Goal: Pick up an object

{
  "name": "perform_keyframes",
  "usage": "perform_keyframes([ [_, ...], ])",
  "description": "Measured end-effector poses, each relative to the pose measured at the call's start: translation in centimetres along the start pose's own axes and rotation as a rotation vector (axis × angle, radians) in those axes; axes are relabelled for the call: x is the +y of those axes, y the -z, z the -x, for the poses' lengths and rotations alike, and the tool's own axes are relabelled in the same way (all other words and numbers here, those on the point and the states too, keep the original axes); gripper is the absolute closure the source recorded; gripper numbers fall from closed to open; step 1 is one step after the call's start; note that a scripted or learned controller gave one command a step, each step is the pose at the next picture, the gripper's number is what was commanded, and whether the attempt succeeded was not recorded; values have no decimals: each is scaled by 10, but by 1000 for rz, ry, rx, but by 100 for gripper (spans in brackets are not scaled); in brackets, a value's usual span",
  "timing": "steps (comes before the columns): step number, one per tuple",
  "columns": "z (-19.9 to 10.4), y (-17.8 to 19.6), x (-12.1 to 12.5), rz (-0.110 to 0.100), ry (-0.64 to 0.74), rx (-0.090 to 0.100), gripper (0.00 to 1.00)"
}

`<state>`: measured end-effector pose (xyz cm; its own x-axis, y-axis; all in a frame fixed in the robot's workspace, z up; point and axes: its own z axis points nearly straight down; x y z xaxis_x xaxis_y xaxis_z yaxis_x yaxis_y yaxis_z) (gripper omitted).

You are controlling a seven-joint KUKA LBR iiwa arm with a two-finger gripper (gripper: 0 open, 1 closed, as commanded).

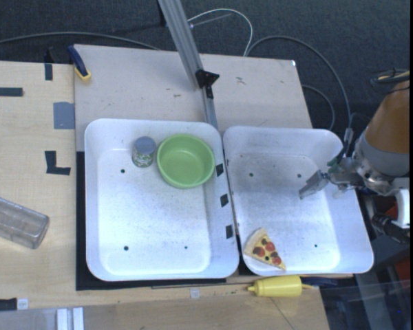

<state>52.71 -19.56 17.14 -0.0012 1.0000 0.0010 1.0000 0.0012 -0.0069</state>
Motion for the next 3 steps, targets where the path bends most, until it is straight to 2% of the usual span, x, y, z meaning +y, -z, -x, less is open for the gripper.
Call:
perform_keyframes([
  [1,0,-65,-2,-2,0,1,0],
  [2,-1,-82,-2,8,0,-3,0],
  [3,-1,-71,-1,8,2,-2,100],
])
